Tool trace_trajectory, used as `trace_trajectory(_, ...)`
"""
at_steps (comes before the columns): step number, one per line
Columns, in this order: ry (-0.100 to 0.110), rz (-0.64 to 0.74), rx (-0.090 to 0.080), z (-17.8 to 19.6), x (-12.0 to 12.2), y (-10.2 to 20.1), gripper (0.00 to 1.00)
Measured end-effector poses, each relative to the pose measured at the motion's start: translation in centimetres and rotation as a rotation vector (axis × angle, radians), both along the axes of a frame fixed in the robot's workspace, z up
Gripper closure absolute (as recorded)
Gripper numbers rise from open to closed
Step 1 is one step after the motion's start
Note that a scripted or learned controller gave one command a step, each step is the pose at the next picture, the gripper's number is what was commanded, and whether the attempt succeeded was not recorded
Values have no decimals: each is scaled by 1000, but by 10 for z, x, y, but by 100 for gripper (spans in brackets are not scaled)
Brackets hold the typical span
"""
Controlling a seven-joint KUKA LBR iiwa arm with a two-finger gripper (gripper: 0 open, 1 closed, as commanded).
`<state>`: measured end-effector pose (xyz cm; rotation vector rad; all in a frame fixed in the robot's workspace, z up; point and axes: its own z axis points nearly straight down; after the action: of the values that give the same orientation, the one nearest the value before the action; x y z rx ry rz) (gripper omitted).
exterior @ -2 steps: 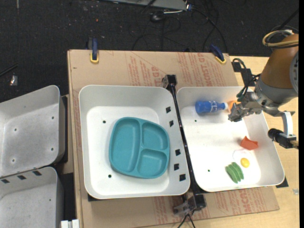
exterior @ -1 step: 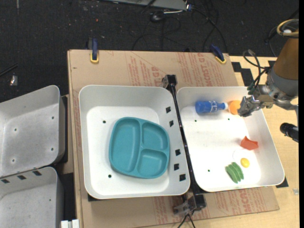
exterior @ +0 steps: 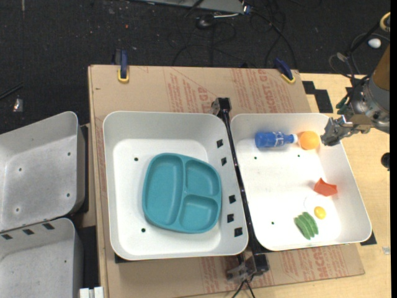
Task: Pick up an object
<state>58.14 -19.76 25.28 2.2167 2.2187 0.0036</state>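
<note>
The likeliest failure from here is a bad approach at the rim. The claw [exterior: 332,133] sits at the upper right edge of the right bin [exterior: 355,185], close beside the orange ball [exterior: 309,140], and a descent from this spot could catch the bin wall or nudge the ball so it rolls off toward the blue bottle [exterior: 273,139] lying just to its left. A round thing near a wall is hard to close on squarely, so a slip looks quite possible.

How far the claw is opened cannot be told from this slanted look; nothing is seen held in it, and it seems to touch no object.

Further candidates lie lower in the same bin: a red piece [exterior: 325,187], a small yellow item [exterior: 319,213] and a green one [exterior: 306,225]. The left bin [exterior: 124,132] holds a teal divided tray [exterior: 182,193].
</note>
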Motion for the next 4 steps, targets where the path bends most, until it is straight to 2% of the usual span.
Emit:
trace_trajectory(2, 7, 6, 4, -2, -11, 95, 100)
trace_trajectory(3, 8, 7, 4, -7, -23, 157, 100)
trace_trajectory(4, 8, 6, 3, -6, -46, 213, 100)
